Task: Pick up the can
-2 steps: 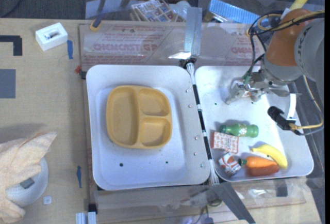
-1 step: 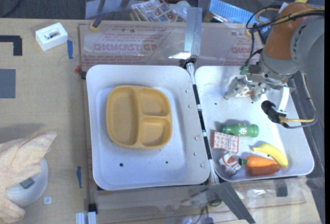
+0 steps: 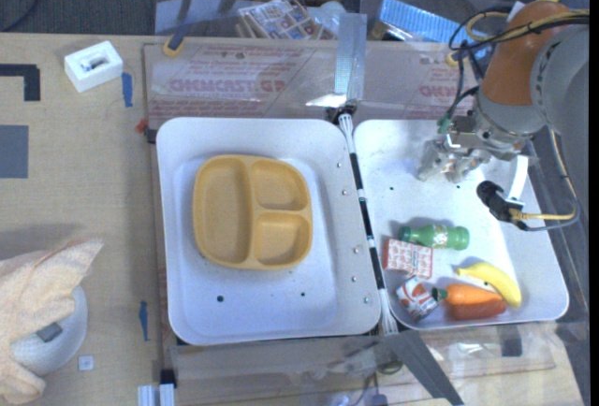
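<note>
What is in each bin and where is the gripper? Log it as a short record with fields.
left bin: yellow divided plate
right bin: green bottle, red-and-white carton, can, carrot, banana
can: lying at the near edge, left of the carrot
gripper: over the right bin's far part, apart from the can

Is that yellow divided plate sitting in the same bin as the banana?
No, the yellow plate lies in the left bin, while the banana lies in the right bin.
</note>
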